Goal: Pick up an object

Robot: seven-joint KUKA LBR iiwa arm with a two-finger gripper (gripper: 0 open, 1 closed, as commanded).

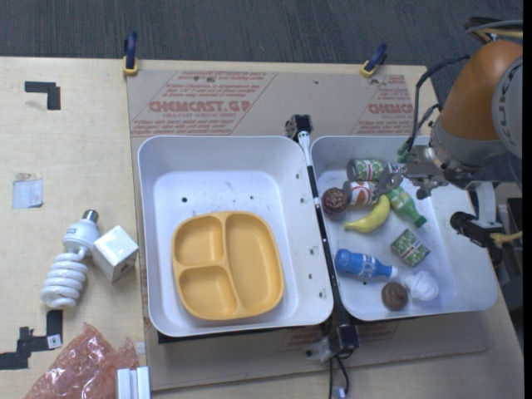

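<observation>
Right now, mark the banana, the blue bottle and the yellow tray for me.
banana (371, 216): camera view, right bin, middle of its curved body.
blue bottle (359, 263): camera view, right bin, on its body, lying on its side.
yellow tray (249, 260): camera view, left bin, floor of its large compartment.

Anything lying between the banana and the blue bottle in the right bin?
Nothing: in the camera view the stretch between the banana and the blue bottle is bare white bin floor. The green carton lies off to their right.
</observation>
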